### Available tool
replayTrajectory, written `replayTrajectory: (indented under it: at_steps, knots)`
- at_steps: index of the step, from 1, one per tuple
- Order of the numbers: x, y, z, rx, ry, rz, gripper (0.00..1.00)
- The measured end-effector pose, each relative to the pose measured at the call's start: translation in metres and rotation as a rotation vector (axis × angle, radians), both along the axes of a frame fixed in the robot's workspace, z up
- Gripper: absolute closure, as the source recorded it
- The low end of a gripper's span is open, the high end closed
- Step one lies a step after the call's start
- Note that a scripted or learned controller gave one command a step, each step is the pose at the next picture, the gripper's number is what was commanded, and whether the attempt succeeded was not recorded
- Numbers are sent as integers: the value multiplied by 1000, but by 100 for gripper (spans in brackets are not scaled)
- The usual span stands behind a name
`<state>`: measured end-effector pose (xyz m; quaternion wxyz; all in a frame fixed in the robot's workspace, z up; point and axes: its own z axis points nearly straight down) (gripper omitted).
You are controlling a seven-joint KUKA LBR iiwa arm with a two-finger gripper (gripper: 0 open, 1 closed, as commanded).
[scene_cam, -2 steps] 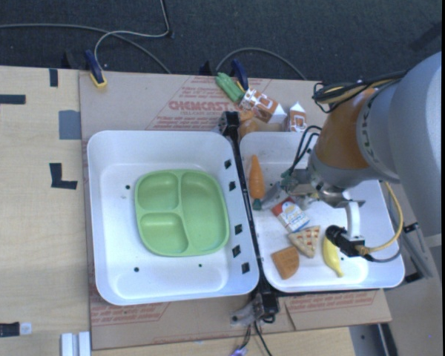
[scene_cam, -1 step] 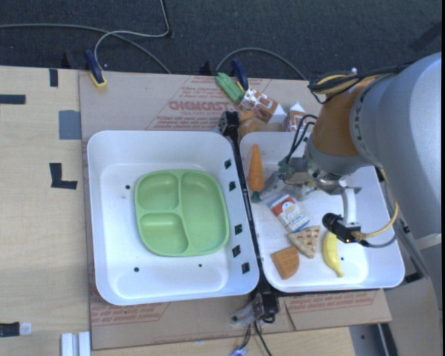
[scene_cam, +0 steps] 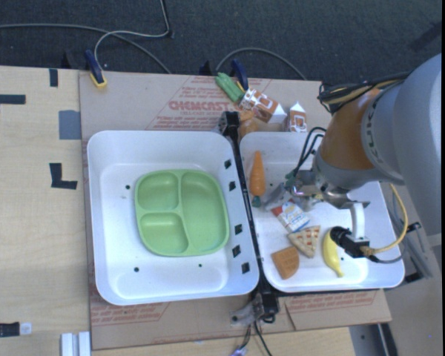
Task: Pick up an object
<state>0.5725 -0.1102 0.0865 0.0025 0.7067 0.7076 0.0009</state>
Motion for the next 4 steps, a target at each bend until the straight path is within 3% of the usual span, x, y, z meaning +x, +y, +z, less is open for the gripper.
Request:
replayTrajectory:
  at_steps: [1, 2, 3, 4]
  knots:
    - [80, 10, -1, -5, 3, -2, 0]
    - [18, 15, 0, 0, 3, -1, 0]
    - [19, 14, 9, -1, 1, -1, 100]
    - [19, 14, 9, -1, 2, -1, 0]
